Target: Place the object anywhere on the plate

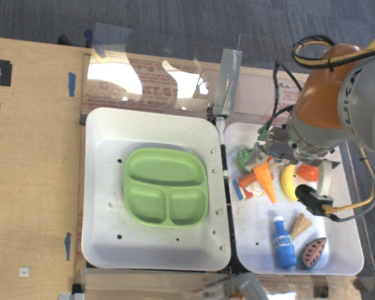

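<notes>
A light green plate point(166, 187) with three compartments lies in the left white bin point(100, 170), with nothing on it. Over the far part of the right bin point(345, 260) hangs my gripper point(271, 154), under the orange wrist band. Directly below and in front of it lies an orange toy carrot point(264, 180), pointing toward the near right. The wrist hides how the gripper meets the carrot, and I see nothing lifted off the bin floor.
Around the carrot lie a green toy point(245, 158), a yellow banana point(287, 182), a red piece point(307, 171) and a small red and blue item point(243, 184). Nearer the front are a blue bottle point(284, 243), a cone point(300, 224) and a watermelon slice point(313, 252).
</notes>
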You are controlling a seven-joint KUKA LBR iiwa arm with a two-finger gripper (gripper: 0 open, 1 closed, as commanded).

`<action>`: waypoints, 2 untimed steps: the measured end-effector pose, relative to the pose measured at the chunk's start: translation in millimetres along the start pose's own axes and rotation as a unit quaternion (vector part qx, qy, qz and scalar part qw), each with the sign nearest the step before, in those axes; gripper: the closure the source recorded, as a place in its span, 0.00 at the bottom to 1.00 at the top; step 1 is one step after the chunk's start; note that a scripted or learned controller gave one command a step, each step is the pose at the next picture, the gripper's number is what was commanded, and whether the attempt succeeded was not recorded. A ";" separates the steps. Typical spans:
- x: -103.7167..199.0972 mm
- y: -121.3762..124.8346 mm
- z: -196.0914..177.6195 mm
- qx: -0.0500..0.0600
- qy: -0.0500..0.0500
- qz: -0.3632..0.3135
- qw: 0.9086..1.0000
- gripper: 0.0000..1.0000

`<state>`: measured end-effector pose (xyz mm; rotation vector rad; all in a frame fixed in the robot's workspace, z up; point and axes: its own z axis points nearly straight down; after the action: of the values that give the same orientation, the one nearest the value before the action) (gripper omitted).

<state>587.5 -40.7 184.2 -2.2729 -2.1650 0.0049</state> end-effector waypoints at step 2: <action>130.1 -54.2 -35.8 -0.001 0.001 -0.164 0.987 1.00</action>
<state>539.9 91.9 220.1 -1.8877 -2.5075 0.0004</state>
